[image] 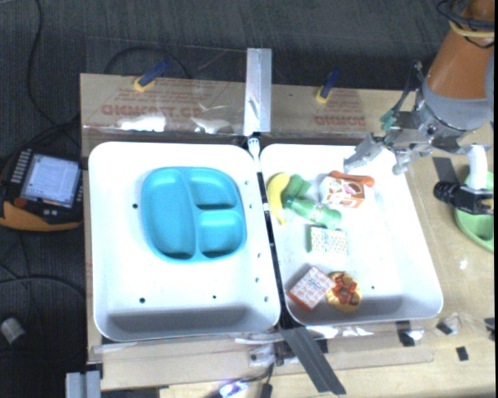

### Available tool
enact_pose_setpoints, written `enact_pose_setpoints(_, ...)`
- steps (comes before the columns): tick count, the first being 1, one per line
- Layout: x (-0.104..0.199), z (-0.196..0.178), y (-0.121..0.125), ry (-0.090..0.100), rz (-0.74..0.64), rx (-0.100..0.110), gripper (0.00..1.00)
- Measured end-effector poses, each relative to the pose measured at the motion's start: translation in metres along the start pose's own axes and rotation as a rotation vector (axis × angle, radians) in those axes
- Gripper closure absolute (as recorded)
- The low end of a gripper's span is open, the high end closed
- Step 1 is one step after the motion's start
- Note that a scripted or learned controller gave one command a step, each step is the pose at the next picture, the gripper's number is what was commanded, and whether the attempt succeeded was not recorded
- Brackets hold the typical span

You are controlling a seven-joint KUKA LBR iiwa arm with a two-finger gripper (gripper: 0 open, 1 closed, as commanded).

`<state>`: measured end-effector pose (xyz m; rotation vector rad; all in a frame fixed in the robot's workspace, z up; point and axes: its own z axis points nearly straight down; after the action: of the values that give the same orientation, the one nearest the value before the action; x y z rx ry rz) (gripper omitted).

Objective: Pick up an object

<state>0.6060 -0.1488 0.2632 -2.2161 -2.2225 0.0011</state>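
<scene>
Gripper poised over the right bin's far corner, nothing yet picked.

The gripper [367,157] hangs above the far right corner of the right bin [415,247], its 2 fingers spread and holding nothing. Closest is the orange-and-white carton [345,190], crowded against a green bottle [309,206] and a banana [276,194]. Risk, as I judge it: descending here, a finger lands on the carton's edge and pushes it aside, or clips the bin wall.

The robot arm [461,73] is showing a big round orange part up top, with a grey band under it. Dark cables are curling near its top. At its tip, the end effector [367,157] is looking thin, grey and silver, made of small metal pieces.
</scene>
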Motion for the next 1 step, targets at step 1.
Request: enact_pose_setpoints(1, 0.0164, 0.0984, 0.0291, -0.003, 0.116, 0.002, 0.00)
